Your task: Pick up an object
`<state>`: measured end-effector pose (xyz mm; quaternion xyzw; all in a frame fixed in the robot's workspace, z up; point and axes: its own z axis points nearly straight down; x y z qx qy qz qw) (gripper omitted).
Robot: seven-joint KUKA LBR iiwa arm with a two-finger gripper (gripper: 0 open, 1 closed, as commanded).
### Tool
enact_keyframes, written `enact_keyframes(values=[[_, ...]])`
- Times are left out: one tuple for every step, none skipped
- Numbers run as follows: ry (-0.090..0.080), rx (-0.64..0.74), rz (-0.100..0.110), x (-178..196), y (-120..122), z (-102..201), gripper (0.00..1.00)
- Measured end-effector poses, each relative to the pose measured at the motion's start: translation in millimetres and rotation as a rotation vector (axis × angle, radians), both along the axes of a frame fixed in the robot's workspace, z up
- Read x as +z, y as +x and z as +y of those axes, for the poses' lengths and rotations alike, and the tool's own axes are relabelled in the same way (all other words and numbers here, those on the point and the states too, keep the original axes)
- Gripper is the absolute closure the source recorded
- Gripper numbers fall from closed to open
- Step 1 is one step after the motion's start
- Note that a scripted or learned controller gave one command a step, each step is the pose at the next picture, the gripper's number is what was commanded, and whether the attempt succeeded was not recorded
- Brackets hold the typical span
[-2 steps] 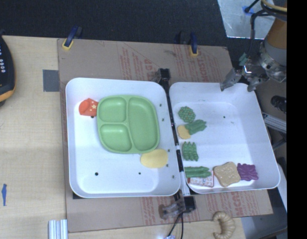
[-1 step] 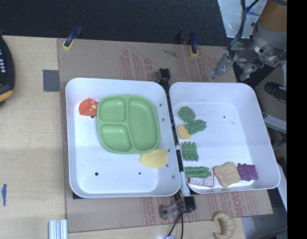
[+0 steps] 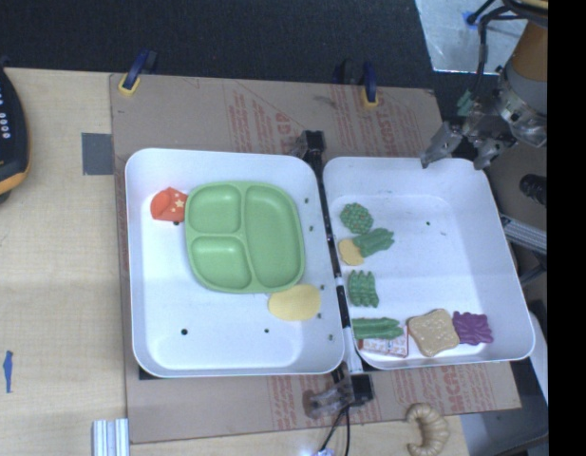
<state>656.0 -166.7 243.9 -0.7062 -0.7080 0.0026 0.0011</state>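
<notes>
Toy food lies in the right bin (image 3: 463, 183), all of it below and to the left of the claw (image 3: 462, 147), which hangs over that bin's upper right corner with its two fingers spread and nothing between them. Nearest the claw are a bumpy green piece (image 3: 356, 218) and a leafy green piece (image 3: 374, 242), with a small yellow piece (image 3: 349, 251) touching the leafy one. Further from the claw sit a green pod (image 3: 363, 289), a long green bean (image 3: 377, 328) resting on a red and white packet (image 3: 385, 347), a slice of toast (image 3: 433, 332) and a purple bunch of grapes (image 3: 472, 328) along the bin's near edge. Well to the claw's left, the left bin (image 3: 150, 331) holds a green divided plate (image 3: 245, 236), a red piece (image 3: 168, 204) touching its left edge and a yellow piece (image 3: 294, 302) at its lower right corner.
</notes>
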Motion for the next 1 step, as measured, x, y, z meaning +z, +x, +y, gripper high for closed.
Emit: enact_keyframes(values=[[0.002, 0.005, 0.0, -18.0, 0.1, 58.6, 0.0]])
